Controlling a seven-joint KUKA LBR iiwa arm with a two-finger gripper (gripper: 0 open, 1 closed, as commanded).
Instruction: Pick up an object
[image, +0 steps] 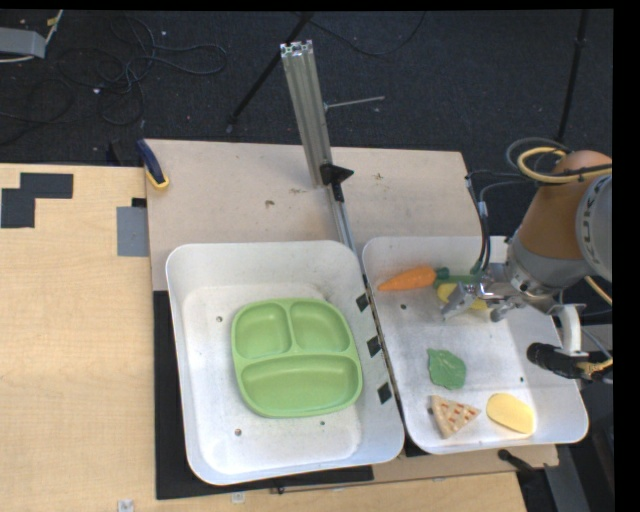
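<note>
Fingers (450, 305) of the gripper (471, 304) appear spread apart, one tip to the view's left and one to its right, low over the floor of the right bin (500, 352). No object is seen clamped between them.

The nearest candidate is a small yellow object (446, 291), which lies at the left fingertip, touching it or just beside it. Part of it looks hidden under the gripper, so its full outline and long axis cannot be determined. An orange carrot (408, 279) lies just beyond it, further to the view's left. The carrot's long axis runs roughly left to right, with its green end toward the gripper.

Judgement: the coming move turns on the yellow object sitting at the left edge of the finger gap, not centred in it. A small shift toward the view's left is probably required before closing; otherwise one finger is likely to push the object toward the carrot.

Other objects in the right bin are well apart from the gripper, toward the near edge: a green piece (447, 368), a pizza wedge (454, 414) and a yellow oval piece (511, 411).

The arm (560, 220) enters from the view's right. The left bin (200, 300) holds a green divided plate (296, 357). Both bins rest on the tabletop (240, 190).
</note>
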